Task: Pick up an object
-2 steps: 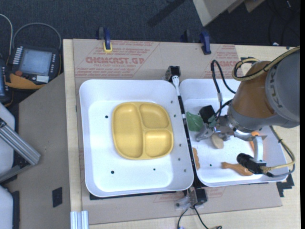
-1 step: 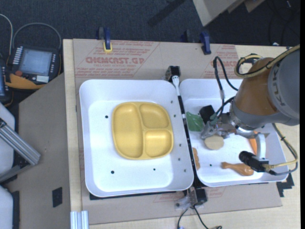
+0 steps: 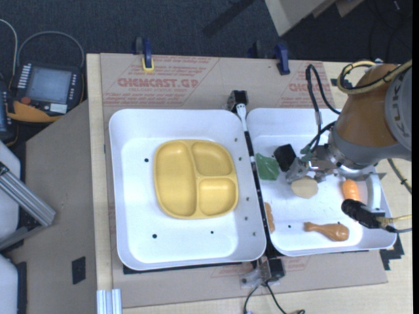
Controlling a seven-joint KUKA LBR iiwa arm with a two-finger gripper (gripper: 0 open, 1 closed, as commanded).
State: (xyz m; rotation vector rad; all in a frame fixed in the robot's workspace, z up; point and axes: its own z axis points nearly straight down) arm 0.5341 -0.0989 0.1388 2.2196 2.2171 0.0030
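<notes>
The arm (image 3: 370,120) reaches in over the right bin (image 3: 294,241) from its right edge, and the gripper (image 3: 305,171) hangs low over the middle of that bin. From this angle it cannot be told whether the gripper is spread or pressed together, and nothing can be seen held in it.

A cream lump (image 3: 304,188) lies on the bin floor just beside the gripper, on the side toward the front edge; whether the two touch cannot be told. A black block (image 3: 285,156) sits just beside the gripper toward the bin's left edge. A green piece (image 3: 266,167) lies against that left edge, close to the block. Farther along the same edge, toward the front left corner, is a small brown piece (image 3: 268,216). An orange piece (image 3: 351,190) lies near the right edge, under the wrist. A brown drumstick (image 3: 327,229) lies flat along the front edge, its thick end toward the front right corner.

The left bin (image 3: 124,195) carries a yellow plate (image 3: 195,177) with three compartments, set near the bin's middle and well apart from every edge. Both bins sit side by side on the bench (image 3: 196,70), their inner edges touching.
</notes>
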